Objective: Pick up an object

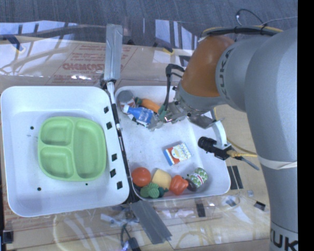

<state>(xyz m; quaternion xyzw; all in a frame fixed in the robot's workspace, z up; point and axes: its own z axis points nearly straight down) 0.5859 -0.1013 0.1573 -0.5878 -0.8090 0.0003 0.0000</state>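
From my console, the grey arm's gripper (163,117) hangs low in the right white bin (220,163), blue-and-white packet (140,115) touching at nine o'clock; jaw state I cannot tell.

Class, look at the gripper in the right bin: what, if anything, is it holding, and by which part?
It cannot be told. The gripper sits low among the items at the bin's far end, beside a blue-and-white packet; nothing visibly sits between its fingers.
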